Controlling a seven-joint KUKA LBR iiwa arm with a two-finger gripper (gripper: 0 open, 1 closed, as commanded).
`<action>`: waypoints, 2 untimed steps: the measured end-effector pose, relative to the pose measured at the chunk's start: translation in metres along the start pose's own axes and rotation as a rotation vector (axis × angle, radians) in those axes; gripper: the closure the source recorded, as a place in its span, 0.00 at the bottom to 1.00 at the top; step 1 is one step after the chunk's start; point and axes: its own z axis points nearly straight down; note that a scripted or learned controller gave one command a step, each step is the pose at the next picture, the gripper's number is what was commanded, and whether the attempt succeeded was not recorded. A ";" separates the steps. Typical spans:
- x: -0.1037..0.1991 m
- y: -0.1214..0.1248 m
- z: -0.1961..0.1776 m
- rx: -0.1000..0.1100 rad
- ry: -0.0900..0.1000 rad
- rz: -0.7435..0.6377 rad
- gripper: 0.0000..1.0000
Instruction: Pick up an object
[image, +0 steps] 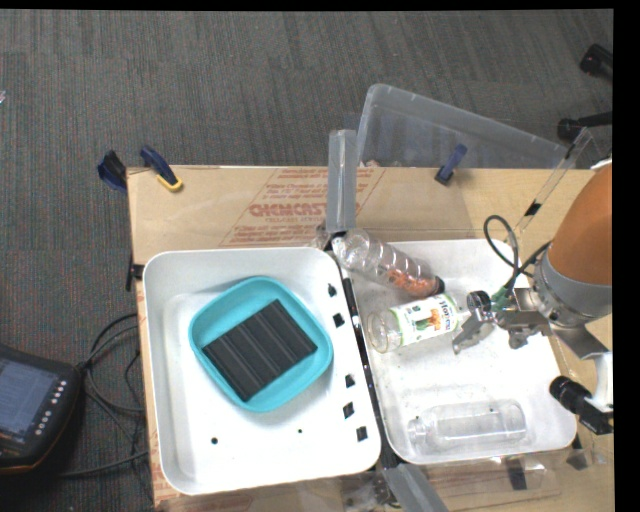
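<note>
While the arm reaches in from the right over the right-hand bin (560, 430), its end effector (472, 330) hangs just beside the cap end of a small labelled bottle (415, 322). That bottle lies on its side in the middle of the bin, long axis running roughly left to right with a slight upward tilt toward the right. The fingers appear parted a little, with nothing between them; they point leftward at the bottle's cap. The bottle therefore lies directly to the left of the end effector, nearly in line with its approach. In my judgement a grasp needs the fingers to straddle the bottle across its short width. A clear bottle (388, 263) lies above, and another clear bottle (468, 424) lies near the bin's front edge.
</note>
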 end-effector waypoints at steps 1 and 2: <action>0.056 0.065 -0.143 -0.003 -0.004 0.107 0.00; 0.049 0.126 0.008 0.001 -0.002 0.114 0.00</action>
